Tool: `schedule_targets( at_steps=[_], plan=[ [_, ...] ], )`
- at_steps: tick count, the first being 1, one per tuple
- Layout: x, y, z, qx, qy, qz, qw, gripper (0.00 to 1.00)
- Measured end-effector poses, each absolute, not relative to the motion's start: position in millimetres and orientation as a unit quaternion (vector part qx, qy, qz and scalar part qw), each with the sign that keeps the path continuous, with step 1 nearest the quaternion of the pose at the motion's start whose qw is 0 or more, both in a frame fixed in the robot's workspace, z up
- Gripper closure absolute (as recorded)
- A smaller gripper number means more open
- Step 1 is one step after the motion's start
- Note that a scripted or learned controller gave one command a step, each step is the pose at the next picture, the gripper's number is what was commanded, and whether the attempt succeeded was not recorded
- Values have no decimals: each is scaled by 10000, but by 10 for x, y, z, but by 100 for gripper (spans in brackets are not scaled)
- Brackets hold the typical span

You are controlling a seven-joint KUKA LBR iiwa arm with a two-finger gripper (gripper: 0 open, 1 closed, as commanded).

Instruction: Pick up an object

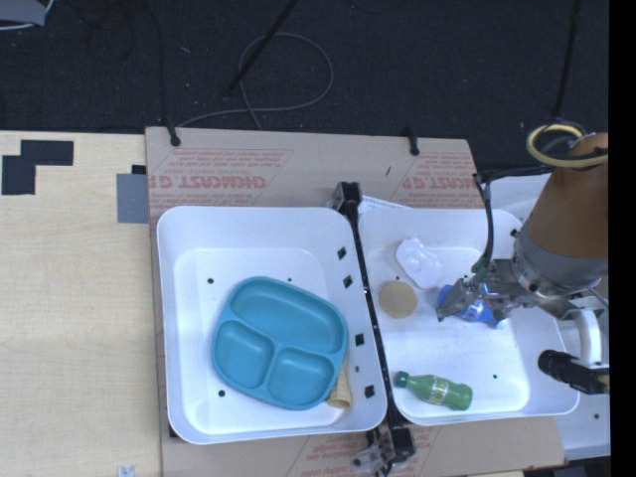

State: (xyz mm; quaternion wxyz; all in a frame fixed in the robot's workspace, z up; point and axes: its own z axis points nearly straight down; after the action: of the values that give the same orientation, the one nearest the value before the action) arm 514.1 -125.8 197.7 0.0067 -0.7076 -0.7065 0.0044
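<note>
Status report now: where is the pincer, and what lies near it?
Pincer low in right bin, beside blue object. Grasp unclear. Tan disc, green bottle lie apart.

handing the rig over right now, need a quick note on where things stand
Gripper: low in the right bin, over a blue object; whether it grips it cannot be told.
Right bin: tan round disc, clear plastic piece, green bottle lying on its side near the front.
Left bin: blue divided plate, with a tan cone sticking out from under its edge.
Done: nothing visibly lifted.
Left: secure one object and raise it.
</note>
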Motion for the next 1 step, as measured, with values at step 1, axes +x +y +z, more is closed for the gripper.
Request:
schedule_targets(
  at_steps=[1],
  plan=[
    [5167,-1261,2031,-7071,-7071,10,20,0]
  ],
)
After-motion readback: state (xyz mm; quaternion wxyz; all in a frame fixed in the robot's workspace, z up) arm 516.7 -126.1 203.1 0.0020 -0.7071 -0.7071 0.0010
